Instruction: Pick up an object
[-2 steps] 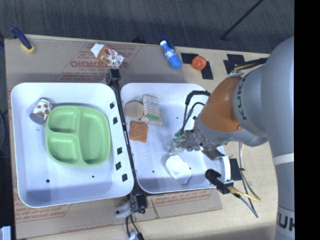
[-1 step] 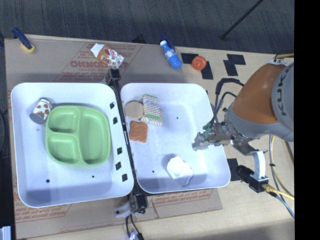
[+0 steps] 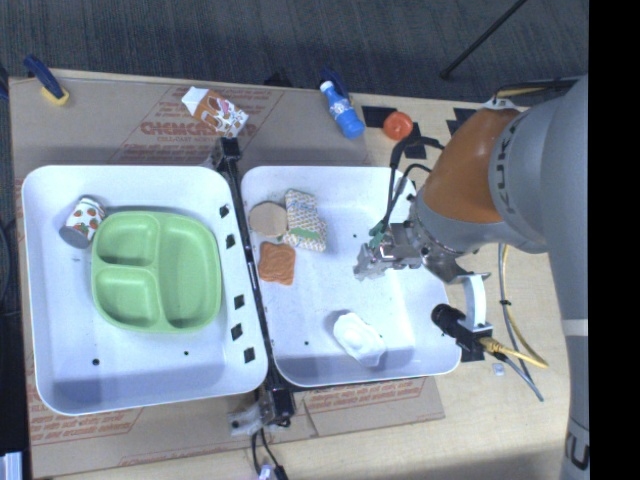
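Observation:
My gripper (image 3: 372, 262) hangs over the right bin (image 3: 330, 363), right of its middle, above bare white floor. Nothing shows between its fingers. In the same bin lie a patterned cloth pouch (image 3: 305, 220), a tan round disc (image 3: 266, 218) and an orange knitted square (image 3: 277, 263) at the upper left. A white crumpled object (image 3: 358, 336) rests near the bin's front, below and left of the gripper. The left bin (image 3: 60, 368) holds a green divided plate (image 3: 157, 269) and a small printed cup (image 3: 83, 220) lying at its upper left.
Behind the bins on the cardboard lie a blue bottle (image 3: 342, 110), an orange ball (image 3: 398, 125), a snack packet (image 3: 215, 113) and a blue-yellow clamp (image 3: 46, 79). The black divider (image 3: 245, 268) runs between the bins. The arm's bulk covers the right bin's right edge.

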Tool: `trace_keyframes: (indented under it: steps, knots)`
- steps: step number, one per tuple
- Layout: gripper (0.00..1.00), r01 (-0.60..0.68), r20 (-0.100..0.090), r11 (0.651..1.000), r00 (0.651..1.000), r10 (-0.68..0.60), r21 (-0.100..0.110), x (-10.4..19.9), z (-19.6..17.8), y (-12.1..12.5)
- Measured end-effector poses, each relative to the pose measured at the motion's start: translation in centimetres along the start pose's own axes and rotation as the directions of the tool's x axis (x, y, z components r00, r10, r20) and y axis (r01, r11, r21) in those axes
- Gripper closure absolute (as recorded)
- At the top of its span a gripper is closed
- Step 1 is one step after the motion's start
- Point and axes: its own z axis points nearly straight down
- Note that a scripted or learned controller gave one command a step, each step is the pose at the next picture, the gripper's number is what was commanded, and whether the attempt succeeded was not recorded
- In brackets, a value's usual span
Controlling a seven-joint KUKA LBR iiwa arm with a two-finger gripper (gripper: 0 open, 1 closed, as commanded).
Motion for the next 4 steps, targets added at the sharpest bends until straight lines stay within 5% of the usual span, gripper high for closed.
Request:
trace_keyframes:
  steps: [1, 2, 3, 4]
  knots:
    - [1.00, -0.004, 0.000, 1.000, 1.000, 0.004, -0.002, -3.9, -1.9, 0.5]
    - [1.00, -0.004, -0.001, 1.000, 1.000, 0.004, -0.002, -3.7, -5.4, -5.3]
    - [0.00, -0.004, -0.001, 1.000, 1.000, 0.004, -0.001, -3.7, -5.4, -5.3]
    - [0.00, -0.001, 0.002, 1.000, 1.000, 0.001, -0.005, -4.9, -11.3, -5.3]
